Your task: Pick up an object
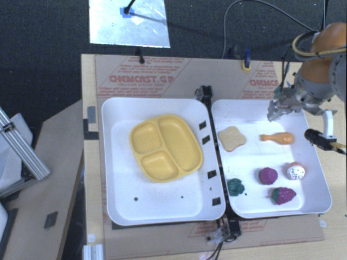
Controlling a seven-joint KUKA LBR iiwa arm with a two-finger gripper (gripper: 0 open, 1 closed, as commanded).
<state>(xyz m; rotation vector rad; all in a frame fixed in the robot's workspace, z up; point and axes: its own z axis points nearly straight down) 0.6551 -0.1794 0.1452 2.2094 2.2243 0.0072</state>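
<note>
Here, tool (pixel 274 112) above right bin (pixel 255 210), near drumstick (pixel 277 138)

The arm (pixel 325 64) is cut off by the frame's edge at 3 o'clock, so just its orange band and wrist are seen. The gripper (pixel 275 111) is dark and small against the right bin (pixel 320 199); whether its fingers are apart cannot be told. At 9 o'clock an aluminium frame (pixel 19 145) runs off the edge. At 6 o'clock, wires (pixel 219 237) below the bins blur together. The speckled white object (pixel 296 171) is too small to identify.
</note>
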